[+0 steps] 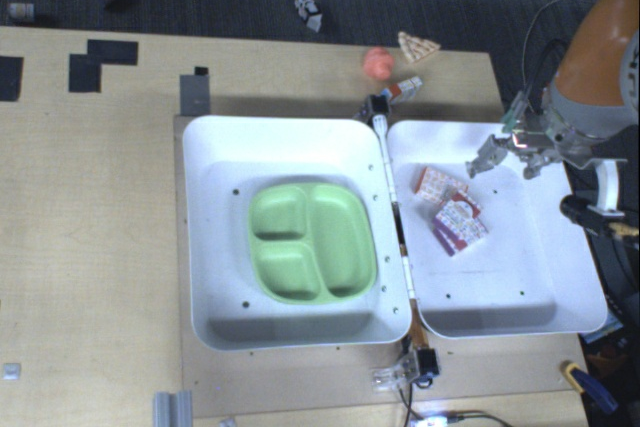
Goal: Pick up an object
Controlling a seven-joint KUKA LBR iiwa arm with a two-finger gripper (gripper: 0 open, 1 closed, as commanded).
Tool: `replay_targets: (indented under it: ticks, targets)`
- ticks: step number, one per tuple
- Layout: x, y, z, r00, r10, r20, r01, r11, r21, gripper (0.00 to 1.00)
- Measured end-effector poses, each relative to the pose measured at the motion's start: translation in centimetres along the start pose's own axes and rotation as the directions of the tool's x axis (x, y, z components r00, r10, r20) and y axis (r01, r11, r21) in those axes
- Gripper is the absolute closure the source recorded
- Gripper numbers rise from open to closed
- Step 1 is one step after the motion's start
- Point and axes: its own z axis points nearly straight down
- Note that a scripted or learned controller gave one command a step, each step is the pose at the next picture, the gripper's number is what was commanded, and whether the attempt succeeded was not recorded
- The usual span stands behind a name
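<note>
Camera view: the tool (508, 158) is being held above the upper right part of the right bin (520, 300), its two fingers spread apart with nothing between them. Two red-and-white packets are lying in this bin, apart from the tool: a smaller packet (438, 183) and, touching its lower side, a larger packet (460, 223). A green divided plate (312, 242) is being carried in the left bin (215, 215). An orange ball (378, 63) is resting on the bench (90, 245) beyond the bins.
</note>
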Motion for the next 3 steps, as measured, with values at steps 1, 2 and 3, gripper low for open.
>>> replay_targets:
  ticks: [1, 2, 3]
  targets:
    - [-0.6, 0.2, 9.0, 1.000, 0.001, 0.003, -0.001, 1.000, -0.009, 0.00]
    - [5.9, -5.4, 10.2, 1.000, 0.001, 0.000, -0.001, 1.000, -0.004, 0.00]
    - [6.0, -5.3, 9.1, 1.000, 0.000, 0.000, 0.000, 1.000, -0.009, 1.00]
